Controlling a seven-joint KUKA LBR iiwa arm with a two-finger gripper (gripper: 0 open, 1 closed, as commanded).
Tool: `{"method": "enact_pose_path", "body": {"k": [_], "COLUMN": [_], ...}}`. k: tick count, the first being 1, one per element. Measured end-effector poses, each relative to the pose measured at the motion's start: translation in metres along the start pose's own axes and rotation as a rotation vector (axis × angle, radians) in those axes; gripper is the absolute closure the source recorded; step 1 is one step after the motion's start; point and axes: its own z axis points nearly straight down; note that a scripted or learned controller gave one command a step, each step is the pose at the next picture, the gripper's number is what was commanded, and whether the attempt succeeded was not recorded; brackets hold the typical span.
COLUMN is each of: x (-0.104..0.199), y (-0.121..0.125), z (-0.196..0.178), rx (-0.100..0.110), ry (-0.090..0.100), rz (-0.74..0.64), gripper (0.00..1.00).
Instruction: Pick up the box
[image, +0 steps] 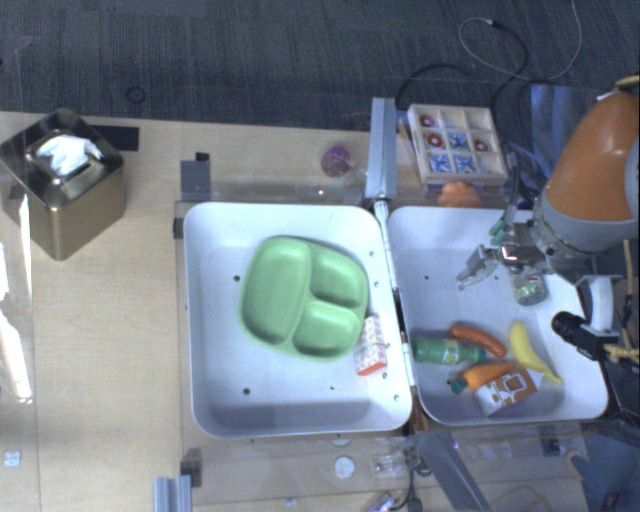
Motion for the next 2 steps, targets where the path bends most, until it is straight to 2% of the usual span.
{"method": "enact_pose_path", "body": {"k": [1,2], "x": [0.017,0.018], "y": [-0.032,-0.029], "z": [0.092,0.080], "rx": [0.000,-0.007], "ry": [0.000,0.000], "rz": [0.067,0.066], "gripper": [0.00,1.00]}}
